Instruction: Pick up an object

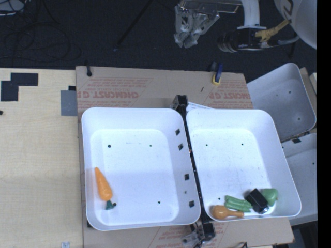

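My gripper hangs high at the back, above the dark area behind the bench and far from both bins. An orange toy carrot with a small green top lies by the left wall of the left bin, near its front corner. In the front right corner of the right bin several small things sit close together: an orange gourd-shaped toy, a green pod, a black block and a light green piece.
A black divider strip runs between the two bins. Both bins rest on a cardboard sheet on the wooden bench. A grey metal tray stands to the right of the right bin.
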Tool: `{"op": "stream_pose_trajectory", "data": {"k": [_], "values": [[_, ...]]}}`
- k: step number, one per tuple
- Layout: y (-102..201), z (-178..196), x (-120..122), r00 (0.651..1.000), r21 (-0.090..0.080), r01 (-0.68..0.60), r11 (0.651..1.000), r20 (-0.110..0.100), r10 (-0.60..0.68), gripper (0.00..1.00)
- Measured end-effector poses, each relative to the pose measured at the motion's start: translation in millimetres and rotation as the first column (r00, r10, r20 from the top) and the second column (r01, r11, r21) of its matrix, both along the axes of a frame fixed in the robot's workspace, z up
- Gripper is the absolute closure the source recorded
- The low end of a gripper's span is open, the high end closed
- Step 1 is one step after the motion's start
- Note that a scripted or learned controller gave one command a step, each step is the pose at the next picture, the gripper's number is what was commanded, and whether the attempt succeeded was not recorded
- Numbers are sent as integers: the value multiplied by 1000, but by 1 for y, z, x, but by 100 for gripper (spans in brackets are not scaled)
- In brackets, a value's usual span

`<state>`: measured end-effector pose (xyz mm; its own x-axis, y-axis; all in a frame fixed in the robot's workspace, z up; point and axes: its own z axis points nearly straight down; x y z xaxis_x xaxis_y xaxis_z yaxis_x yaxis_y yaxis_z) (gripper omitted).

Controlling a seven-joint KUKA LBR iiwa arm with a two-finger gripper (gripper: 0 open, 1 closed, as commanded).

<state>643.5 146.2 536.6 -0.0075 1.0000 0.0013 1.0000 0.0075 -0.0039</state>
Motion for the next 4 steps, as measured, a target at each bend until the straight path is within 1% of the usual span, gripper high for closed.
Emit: {"op": "stream_pose_trajectory", "data": {"k": [2,3,4], "values": [[99,0,0,1000,-2,4,1000,1,-4,100],[97,-24,0,1000,-4,8,1000,-3,-8,100],[41,-135,0,1000,-8,13,1000,-11,-13,100]]}}
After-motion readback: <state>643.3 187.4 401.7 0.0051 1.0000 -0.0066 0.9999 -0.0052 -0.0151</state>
